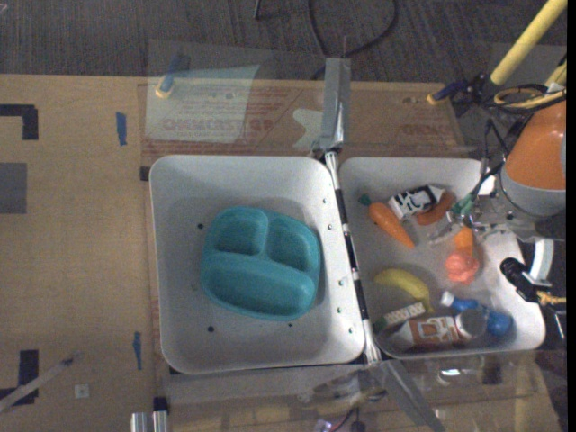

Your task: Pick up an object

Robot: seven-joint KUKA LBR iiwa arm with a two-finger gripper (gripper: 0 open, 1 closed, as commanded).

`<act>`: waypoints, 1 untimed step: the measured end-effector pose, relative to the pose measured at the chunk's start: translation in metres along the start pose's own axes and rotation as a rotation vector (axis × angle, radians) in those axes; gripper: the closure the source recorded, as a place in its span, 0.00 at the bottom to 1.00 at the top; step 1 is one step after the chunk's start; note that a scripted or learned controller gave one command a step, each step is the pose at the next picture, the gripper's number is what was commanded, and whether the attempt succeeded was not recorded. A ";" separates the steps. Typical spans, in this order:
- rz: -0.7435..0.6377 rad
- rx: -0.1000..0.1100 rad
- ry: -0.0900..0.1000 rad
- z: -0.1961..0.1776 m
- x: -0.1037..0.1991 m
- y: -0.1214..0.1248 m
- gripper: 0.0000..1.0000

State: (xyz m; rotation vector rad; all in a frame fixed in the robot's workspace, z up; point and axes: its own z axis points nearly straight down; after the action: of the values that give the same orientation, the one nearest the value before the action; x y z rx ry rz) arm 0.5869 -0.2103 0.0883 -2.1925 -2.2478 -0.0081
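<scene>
Looks like you're at the reaching step: gripper (468,216) hangs over the right bin (531,331), near its far-right corner. Carrot (391,223) and banana (403,284) lie mid-bin. Drop straight onto one next.

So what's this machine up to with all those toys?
A robot arm reaches in from the right over the right bin, which holds toy food: a carrot, a banana, a bottle and more. Its gripper sits low among them; nothing is visibly held. The left bin holds a teal divided plate.
</scene>
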 end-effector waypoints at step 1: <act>0.003 -0.004 -0.005 -0.011 -0.003 0.001 1.00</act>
State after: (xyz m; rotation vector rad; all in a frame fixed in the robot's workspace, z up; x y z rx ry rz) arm 0.5877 -0.2135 0.0997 -2.2005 -2.2497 -0.0073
